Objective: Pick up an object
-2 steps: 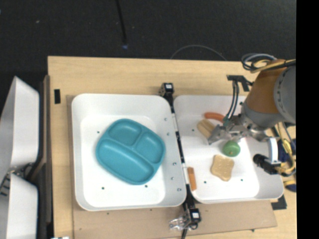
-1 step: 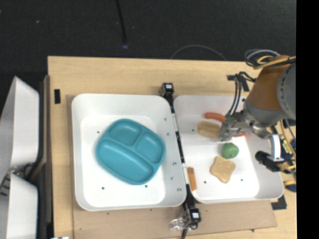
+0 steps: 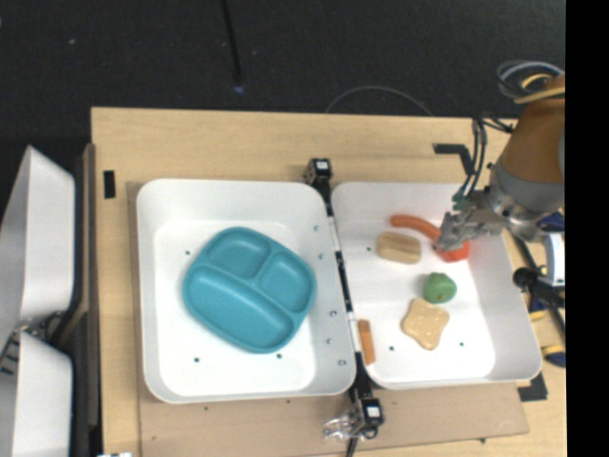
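My gripper [image 3: 454, 239] hangs low over the upper right part of the right bin [image 3: 495, 350], right on top of an orange-red piece [image 3: 458, 250] that peeks out beneath it. Just left of it lie a red sausage-like piece [image 3: 412, 224] and a tan bun-like piece [image 3: 399, 248]. Below them sit a green ball [image 3: 439, 288] and a beige toast-like piece [image 3: 424, 324]. A small orange stick [image 3: 364, 340] lies at the bin's left edge.
The left bin [image 3: 162, 369] holds a teal divided plate [image 3: 249, 288]. A black clamp [image 3: 318, 171] sits at the top between the bins and a metal clip [image 3: 350, 421] at the bottom. Cables run along the arm on the right.
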`<state>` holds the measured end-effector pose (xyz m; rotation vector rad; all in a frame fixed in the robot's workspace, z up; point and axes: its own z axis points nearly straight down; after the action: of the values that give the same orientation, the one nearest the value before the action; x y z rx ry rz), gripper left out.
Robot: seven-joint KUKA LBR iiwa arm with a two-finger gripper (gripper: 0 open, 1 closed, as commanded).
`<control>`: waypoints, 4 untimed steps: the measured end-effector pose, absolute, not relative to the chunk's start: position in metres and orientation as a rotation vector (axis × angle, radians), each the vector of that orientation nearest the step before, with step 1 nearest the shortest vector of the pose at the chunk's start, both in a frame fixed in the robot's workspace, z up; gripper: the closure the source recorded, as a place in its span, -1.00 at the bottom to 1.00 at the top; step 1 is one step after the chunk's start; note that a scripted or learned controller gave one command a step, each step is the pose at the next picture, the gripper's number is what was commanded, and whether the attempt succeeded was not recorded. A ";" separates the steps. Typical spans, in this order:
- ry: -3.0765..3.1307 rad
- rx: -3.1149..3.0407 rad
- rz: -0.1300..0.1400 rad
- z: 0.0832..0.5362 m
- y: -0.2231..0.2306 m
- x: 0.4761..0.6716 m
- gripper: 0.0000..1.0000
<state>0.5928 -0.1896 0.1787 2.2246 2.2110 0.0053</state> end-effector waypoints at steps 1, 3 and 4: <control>2.220 2.215 0.006 0.224 -0.191 0.594 1.00; 2.228 2.215 0.000 0.213 -0.084 0.611 1.00; 2.230 2.212 0.005 0.228 -0.033 0.619 1.00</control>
<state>0.6192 -0.0328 0.2284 2.2119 2.2297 0.0054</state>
